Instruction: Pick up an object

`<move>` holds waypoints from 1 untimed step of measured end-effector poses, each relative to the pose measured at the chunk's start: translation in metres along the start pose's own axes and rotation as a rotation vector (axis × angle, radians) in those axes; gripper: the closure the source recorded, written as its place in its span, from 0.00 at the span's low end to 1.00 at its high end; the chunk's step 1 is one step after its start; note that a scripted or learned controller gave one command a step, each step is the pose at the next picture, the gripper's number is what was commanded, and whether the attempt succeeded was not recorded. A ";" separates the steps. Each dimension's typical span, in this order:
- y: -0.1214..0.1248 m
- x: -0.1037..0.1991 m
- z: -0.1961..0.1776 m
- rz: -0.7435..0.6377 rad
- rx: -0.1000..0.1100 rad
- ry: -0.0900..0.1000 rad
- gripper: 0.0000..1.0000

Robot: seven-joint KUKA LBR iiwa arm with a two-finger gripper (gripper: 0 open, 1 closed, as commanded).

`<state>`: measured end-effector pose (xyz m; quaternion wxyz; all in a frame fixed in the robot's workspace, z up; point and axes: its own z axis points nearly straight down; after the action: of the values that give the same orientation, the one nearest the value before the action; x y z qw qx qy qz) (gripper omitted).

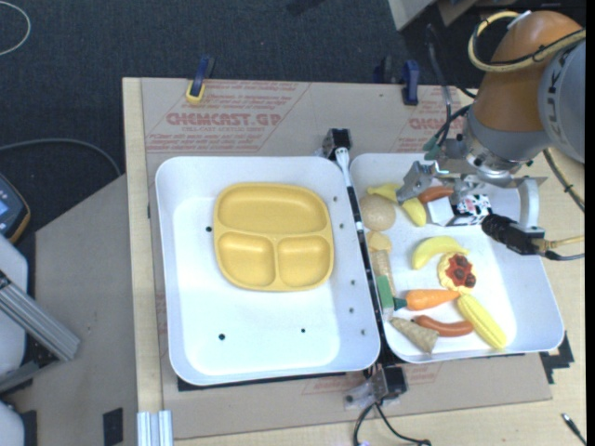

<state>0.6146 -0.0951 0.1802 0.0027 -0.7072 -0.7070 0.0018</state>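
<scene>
A dark blue-grey carpet (pixel 112 26) covers the floor around the bench. The bench top is a brown board (pixel 279 110) printed with red lettering, held at its far edge by a yellow clamp (pixel 196 89) and a blue clamp (pixel 410 82). A thin pale cable (pixel 56 142) curves across the carpet at left. An aluminium extrusion bar (pixel 37 319) lies at the lower left, beside another board (pixel 84 277). Lighting is even and soft.

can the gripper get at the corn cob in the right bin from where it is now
Probably yes. The corn cob lies on top near the right bin's front edge, with only a sausage beside it, and nothing covers it. The gripper hovers at the same bin's far end.
</scene>
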 end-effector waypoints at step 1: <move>0.009 0.004 0.057 -0.002 0.000 0.000 0.00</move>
<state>0.6231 -0.0912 0.1233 0.0026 -0.7066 -0.7076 0.0017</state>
